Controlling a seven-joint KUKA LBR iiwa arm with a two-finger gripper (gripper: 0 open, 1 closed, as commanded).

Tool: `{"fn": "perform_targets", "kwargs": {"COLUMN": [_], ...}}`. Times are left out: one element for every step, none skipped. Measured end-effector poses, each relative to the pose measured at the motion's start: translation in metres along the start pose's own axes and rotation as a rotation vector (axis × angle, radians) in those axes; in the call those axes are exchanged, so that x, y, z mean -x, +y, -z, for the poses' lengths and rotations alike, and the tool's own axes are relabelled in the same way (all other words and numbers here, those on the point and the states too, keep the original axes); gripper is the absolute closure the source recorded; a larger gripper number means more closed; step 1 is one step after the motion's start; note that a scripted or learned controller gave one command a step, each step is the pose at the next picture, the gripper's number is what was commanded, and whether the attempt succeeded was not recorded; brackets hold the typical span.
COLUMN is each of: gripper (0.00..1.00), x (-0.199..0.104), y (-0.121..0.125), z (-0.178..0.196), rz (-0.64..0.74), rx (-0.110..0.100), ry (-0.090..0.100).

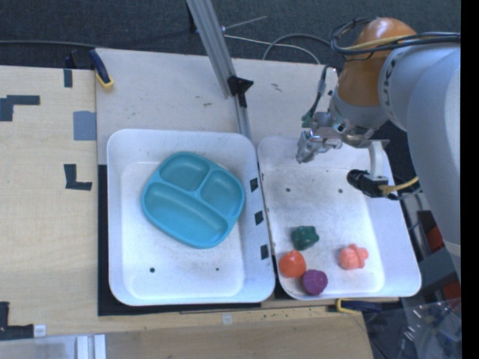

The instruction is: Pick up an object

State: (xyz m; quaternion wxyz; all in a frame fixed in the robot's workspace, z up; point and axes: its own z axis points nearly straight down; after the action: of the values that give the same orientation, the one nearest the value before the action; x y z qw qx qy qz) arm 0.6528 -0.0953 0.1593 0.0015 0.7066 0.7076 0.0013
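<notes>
Left bin (127, 275): blue 3-compartment plate (193, 198), lying flat. Right bin (397, 275): 4 small objects at the near end, green one (304, 237), orange-red one (292, 263), purple one (314, 281), pink-orange one (352, 256). Gripper (307, 152) over the right bin's far-left corner, well apart from all 4, nothing in it. Jaw state: can't tell.
</notes>
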Motion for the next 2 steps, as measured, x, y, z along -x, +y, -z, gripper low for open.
{"fn": "perform_targets", "kwargs": {"gripper": [1.00, 1.00], "x": [0.005, -0.003], "y": [-0.001, -0.006], "z": [0.045, 0.096], "rz": [0.000, 0.001], "rx": [0.000, 0.001], "ry": [-0.001, 0.000]}}
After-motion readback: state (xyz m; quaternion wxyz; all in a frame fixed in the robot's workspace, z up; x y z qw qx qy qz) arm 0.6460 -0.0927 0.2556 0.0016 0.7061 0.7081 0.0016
